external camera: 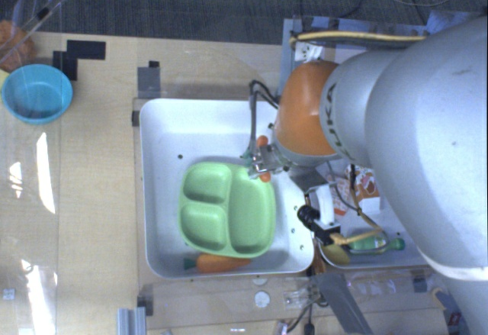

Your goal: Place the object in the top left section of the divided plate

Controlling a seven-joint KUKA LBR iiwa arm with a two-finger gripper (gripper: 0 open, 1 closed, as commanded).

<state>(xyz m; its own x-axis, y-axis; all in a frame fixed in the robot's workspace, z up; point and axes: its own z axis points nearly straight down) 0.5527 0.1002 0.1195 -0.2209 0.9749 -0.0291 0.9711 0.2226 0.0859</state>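
From where I stand, the big grey arm (412, 143) reaches in from the right and hangs its claw (260, 164) over the left-hand shallow white bin (164, 135), right at the upper right rim of the green plastic divided plate (248, 219). The plate lies flat in the middle of that bin, with two small compartments on its left and one long one on its right, all bare. The wrist hides most of the claw, so I cannot tell whether it is clenched or released. A small orange scrap (266, 177) shows just at its tip, by the plate's rim. I cannot say whether that is something carried.

The likelier object, to my eye, is the orange carrot-shaped piece (221, 263). It lies in the bin against the plate's lower edge, well apart from the claw. If so, nothing has been picked up yet and the task is only at its start. The top left section (207, 179) sits across the plate from the claw, so a delivery would have to cross the long compartment and clear the divider ridge. Squeezed between plate and bin wall, the carrot leaves little room for a grip from above.

The right-hand white bin (381, 259) holds a jumble of small things. A round blue bowl (36, 93) stands on the pale wooden counter (91, 196), far left and out of the way.
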